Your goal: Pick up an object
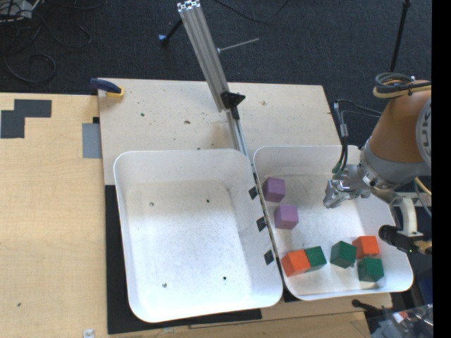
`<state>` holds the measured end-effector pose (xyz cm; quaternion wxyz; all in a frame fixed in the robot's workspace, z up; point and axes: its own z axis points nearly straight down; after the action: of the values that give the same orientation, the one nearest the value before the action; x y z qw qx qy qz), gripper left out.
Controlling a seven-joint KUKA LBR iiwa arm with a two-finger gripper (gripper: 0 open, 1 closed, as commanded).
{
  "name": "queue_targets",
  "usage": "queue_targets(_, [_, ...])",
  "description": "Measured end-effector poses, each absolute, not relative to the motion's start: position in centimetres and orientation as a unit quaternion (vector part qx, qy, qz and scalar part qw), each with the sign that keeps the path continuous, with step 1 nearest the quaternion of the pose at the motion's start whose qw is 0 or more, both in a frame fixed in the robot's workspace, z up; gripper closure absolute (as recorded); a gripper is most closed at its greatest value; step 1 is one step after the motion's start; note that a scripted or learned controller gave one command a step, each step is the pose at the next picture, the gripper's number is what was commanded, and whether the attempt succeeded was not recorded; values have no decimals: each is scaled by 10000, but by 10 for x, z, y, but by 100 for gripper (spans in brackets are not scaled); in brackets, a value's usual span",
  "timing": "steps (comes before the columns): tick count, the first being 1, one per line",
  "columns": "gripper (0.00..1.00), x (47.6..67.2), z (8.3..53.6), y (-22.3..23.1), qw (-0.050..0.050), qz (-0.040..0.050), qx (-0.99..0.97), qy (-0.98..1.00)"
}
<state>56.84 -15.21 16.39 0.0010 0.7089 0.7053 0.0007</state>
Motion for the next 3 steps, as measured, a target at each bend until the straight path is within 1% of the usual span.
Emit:
queue_targets(1, [100,562,224,-155,14,8,7072,7070])
queue_targets(2, [100,562,251,-156,5,3,7070,7072])
queue_targets(3, [100,572,256,-105,-10,6,7054,7088])
